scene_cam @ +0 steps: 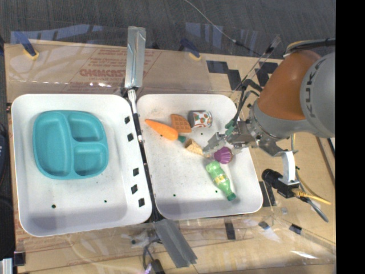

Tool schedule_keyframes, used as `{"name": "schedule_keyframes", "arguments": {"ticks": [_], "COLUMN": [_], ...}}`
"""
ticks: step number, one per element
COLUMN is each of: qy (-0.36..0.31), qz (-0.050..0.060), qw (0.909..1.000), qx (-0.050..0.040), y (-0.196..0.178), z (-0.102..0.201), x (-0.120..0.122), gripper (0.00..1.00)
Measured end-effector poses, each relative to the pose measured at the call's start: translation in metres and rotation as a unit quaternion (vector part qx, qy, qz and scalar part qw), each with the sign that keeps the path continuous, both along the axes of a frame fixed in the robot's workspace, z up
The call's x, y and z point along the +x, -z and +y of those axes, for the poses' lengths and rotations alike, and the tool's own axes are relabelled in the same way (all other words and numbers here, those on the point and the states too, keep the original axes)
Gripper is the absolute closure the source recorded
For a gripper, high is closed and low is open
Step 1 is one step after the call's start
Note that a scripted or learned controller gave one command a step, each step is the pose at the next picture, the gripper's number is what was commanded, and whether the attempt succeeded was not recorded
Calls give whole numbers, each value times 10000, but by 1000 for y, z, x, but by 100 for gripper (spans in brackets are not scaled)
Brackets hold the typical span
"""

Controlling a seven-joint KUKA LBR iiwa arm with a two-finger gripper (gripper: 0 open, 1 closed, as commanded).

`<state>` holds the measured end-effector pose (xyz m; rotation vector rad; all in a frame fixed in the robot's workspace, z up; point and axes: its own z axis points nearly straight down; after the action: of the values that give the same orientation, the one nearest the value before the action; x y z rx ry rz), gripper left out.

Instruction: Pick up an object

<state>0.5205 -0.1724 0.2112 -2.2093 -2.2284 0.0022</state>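
Several toys crowd the right bin (pixel 171 204). Gripper (pixel 219 144) hovers low just over the purple toy (pixel 223 155), beside the bottle (pixel 220 180); fingers look spread, nothing held. Best centre over purple, descend straight, avoid nudging the bottle.

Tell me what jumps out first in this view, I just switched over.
The teal divided tray sits alone in the left bin. The right bin holds a cluster: an orange carrot, a waffle piece, a small can, a purple item and a green bottle. The gripper hangs beside the purple item.
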Motion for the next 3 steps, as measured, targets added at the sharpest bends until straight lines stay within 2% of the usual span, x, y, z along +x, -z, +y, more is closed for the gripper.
{"name": "schedule_keyframes", "arguments": {"ticks": [1, 2, 3], "qy": [7, -3, -10], "qz": [-15, 17, -22], "qw": [10000, 10000, 10000], "qx": [-9, 0, -6], "y": [-14, 40, 118], "z": [-37, -37, -37], "x": [36, -5, -22], "gripper": [0, 0, 0]}}
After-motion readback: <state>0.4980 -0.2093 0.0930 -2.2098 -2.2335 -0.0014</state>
